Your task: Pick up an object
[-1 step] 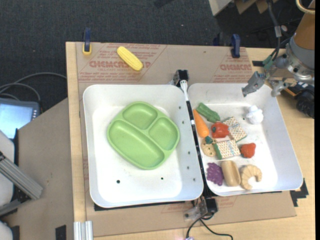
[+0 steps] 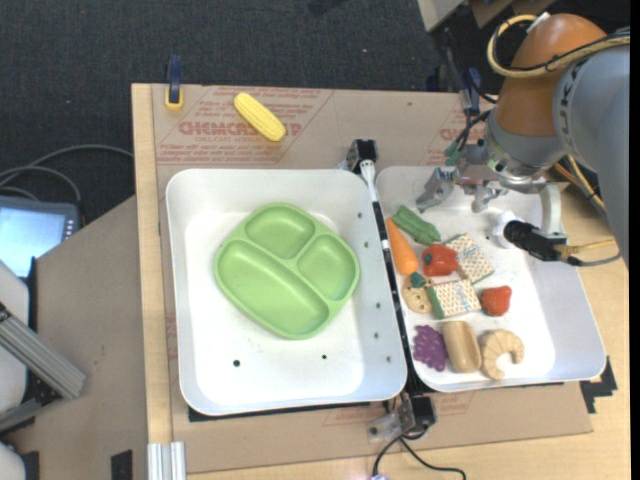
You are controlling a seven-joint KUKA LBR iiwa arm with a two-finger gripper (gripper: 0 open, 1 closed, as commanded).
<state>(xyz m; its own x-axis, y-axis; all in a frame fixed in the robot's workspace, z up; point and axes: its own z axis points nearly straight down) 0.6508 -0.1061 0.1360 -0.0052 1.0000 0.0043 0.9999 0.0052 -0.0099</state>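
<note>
Far left of the frame, off the bench: a screen (image 2: 35,233), dark. Upper left on the cardboard sheet (image 2: 330,118): a blue clamp (image 2: 174,93) at the edge and, just right of it, a yellow corn cob (image 2: 259,116), lying outside both bins.

Left of centre: the left bin (image 2: 185,268), with a green plate (image 2: 287,268) in its middle, three compartments, tilted slantwise. Nothing on the plate.

Right of centre: the right bin (image 2: 580,318), touching the left one along a shared rim. Crowded against its left side, top to bottom: a green pod (image 2: 415,224); a carrot (image 2: 402,250) just beside the rim; a tomato (image 2: 439,260) touching a checked cracker (image 2: 470,258); a cookie (image 2: 417,301), a second cracker (image 2: 452,296) and a strawberry (image 2: 495,300) in a row; then grapes (image 2: 429,345), a bread roll (image 2: 461,346) and a croissant (image 2: 502,351) along the lower edge.

Upper right: the arm (image 2: 545,78), grey with an orange band, reaching in over the right bin's top edge. Below it the gripper (image 2: 460,196), jaws spread, nothing between them, poised above the bin's upper part, near the green pod but apart from it. Right of the gripper, a black part (image 2: 530,240) with a cable, over the bin floor.
</note>
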